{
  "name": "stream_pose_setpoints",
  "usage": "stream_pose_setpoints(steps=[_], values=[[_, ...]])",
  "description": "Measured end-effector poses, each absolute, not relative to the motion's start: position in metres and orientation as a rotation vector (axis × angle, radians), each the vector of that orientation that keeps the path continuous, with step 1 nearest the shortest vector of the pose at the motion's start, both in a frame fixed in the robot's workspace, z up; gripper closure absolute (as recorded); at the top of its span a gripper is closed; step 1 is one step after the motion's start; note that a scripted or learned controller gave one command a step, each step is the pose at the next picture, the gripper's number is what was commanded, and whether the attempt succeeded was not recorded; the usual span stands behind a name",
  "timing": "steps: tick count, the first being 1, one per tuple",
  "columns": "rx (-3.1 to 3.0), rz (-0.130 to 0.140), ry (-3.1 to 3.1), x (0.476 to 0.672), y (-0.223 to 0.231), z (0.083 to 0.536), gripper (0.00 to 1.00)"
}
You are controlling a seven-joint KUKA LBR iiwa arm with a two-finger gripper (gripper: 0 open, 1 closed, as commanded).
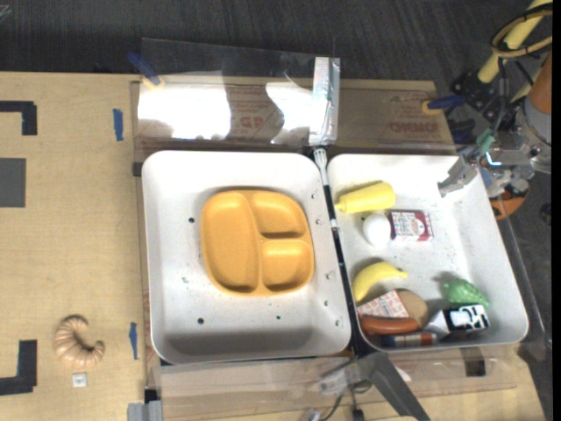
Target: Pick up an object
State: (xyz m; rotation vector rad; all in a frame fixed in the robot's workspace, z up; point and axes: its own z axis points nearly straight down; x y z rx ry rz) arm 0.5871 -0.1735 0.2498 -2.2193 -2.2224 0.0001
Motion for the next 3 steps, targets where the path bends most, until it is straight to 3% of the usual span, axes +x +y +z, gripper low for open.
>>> stream_pose_setpoints(steps=[1, 2, 3], values=[[-2.332, -0.002, -2.104, 0.549, -0.222, 0.150, 0.00], [-2.240, -0.008, -2.210, 0.645, -0.196, 0.088, 0.00], [-1.885, -0.006, -2.520, 0.669, -0.114, 0.105, 0.00]])
